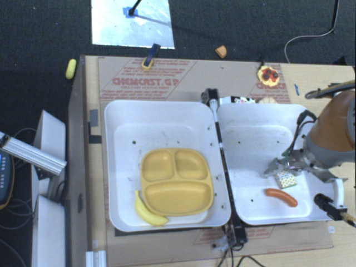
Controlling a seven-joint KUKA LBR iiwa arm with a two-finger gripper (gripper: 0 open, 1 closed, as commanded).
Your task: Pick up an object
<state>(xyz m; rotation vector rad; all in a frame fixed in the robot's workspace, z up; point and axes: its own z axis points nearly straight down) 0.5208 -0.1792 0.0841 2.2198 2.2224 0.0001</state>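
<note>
Grey metal, the hand (280, 166) hangs low in the right bin (250, 129), touching a small patterned packet (286, 178); its grip cannot be told. A sausage (281, 197) lies near the bin's front edge.

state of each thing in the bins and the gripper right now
yellow tray: flat in the left bin, compartments bare
banana: lying against the tray's front left corner
sausage: lying loose in the right bin
patterned block: on the bin floor under the gripper

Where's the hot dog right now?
The hot dog lies in the right bin, near its front edge, just below the small patterned block under the gripper.
</note>
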